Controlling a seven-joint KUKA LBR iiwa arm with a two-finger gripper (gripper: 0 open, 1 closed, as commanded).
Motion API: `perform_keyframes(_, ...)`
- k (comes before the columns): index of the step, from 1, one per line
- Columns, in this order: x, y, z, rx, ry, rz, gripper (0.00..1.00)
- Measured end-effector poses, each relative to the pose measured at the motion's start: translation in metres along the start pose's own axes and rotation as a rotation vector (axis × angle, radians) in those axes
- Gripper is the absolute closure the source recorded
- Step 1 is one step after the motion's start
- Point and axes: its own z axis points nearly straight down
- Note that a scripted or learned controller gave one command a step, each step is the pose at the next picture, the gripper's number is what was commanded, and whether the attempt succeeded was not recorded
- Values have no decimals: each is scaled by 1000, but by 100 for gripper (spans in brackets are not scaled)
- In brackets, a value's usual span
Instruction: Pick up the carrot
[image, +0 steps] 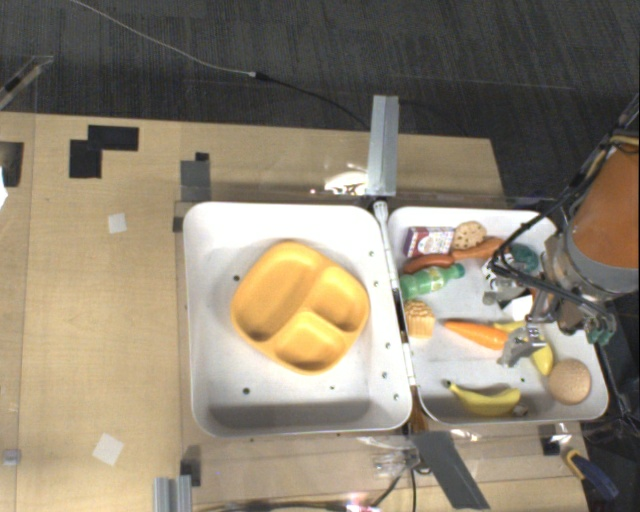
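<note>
The orange carrot (474, 333) lies on its side in the middle of the right white bin (445, 402), pointing left. My gripper (509, 322) hangs over the carrot's right end, reaching in from the right. Its two metal fingers (518, 348) stand apart, one just past the carrot's end and the other farther back. The gripper is open and I see nothing clamped between the fingers. The carrot rests on the bin floor.
Around the carrot lie a banana (486, 397), a lemon (543, 359), a brown round fruit (569, 381), a bread piece (420, 320), a green bottle (430, 282), a sausage (433, 263), a cookie (467, 236) and a purple box (430, 241). The left bin (205, 330) holds a yellow divided plate (300, 305).
</note>
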Motion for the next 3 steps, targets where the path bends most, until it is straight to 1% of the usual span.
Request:
perform_keyframes(1,-14,-33,135,0,-7,367,0)
perform_keyframes(2,-35,29,135,-3,-8,366,0)
perform_keyframes(3,-37,30,123,-3,-14,360,100)
